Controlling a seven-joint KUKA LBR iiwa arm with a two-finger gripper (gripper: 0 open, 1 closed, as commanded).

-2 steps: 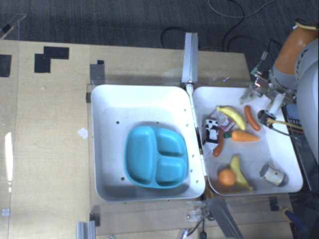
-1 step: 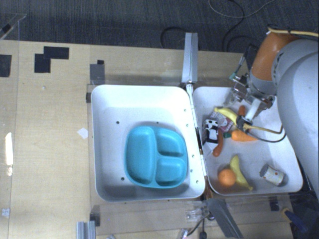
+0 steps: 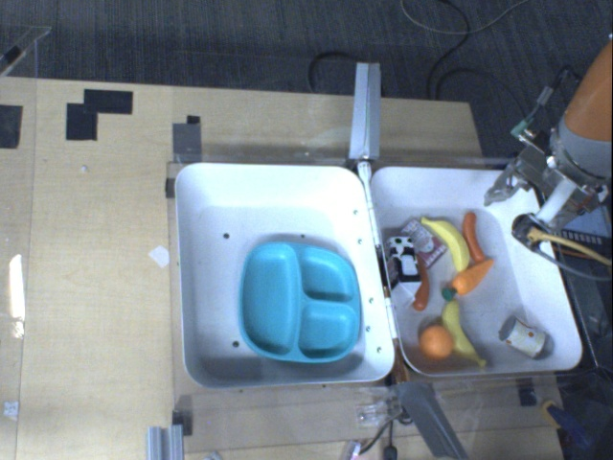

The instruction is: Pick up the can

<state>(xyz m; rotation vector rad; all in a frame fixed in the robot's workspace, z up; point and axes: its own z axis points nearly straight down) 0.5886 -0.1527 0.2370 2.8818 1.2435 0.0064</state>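
Camera view looks down on a pale wooden bench (image 3: 96, 257) bearing two shallow white bins side by side. The left bin (image 3: 196, 257) holds a blue divided plate (image 3: 299, 300) lying flat near its middle. The right bin (image 3: 541, 286) holds a scatter of smaller things. The grey arm (image 3: 586, 123), orange-banded above the wrist, reaches in from the right, and its gripper (image 3: 538, 186) hangs over the far right edge of the right bin; whether it is released or clenched cannot be told from this angle, and nothing is seen held in it. Among the contents, one yellow banana (image 3: 450, 241) curves across the far middle of the bin, and a second banana (image 3: 462, 333) lies toward the near wall, touching an orange (image 3: 436, 342) on its left. A carrot (image 3: 471, 277) lies tilted between the two bananas. A crumpled packet (image 3: 418, 236) sits just beside the first banana, near the divider. A slim red piece (image 3: 470, 228) lies just right of the first banana. The can (image 3: 524, 334), pale and on its side, rests alone near the bin's near right corner, apart from the fruit and well apart from the gripper.
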